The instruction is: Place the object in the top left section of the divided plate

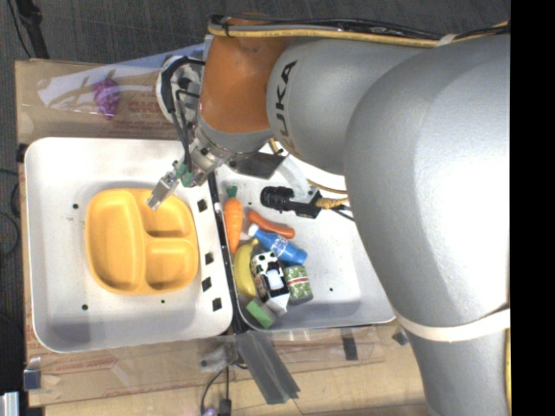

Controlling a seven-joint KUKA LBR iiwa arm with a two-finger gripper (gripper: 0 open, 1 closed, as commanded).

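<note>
Bench (130, 367) of pale wood carried two shallow white bins side by side, dark carpet-like floor (104, 11) beyond its far edge. Left bin (52, 258) held the yellow divided plate (143, 239), three sections, sitting flat near the bin's middle. Right bin (347, 284) held the clutter: a carrot (232, 219) lying along the dividing wall, an orange-red sausage-shaped piece (273, 225) just beside it, a blue bottle-like item (282, 248), a banana (242, 271), a black-and-white cow-patterned toy (274, 277) touching a green checked box (299, 284), and a small green block (260, 312) at the near rim. Black tabs (208, 263) ran along the wall between the bins. A purple thing (107, 96) lay under clear plastic sheeting on the bench past the left bin.

My arm (408, 128) came in from the right, orange band (238, 81) above the wrist, covering much of the right bin. My hand (165, 189) hung over the plate's upper right corner, close to the dividing wall, tilted down and left. Something small and green (185, 175) showed at the hand, too small to name. I could not tell how far the hand was open or whether it had hold of anything. I could not tell which item was the task's thing.
</note>
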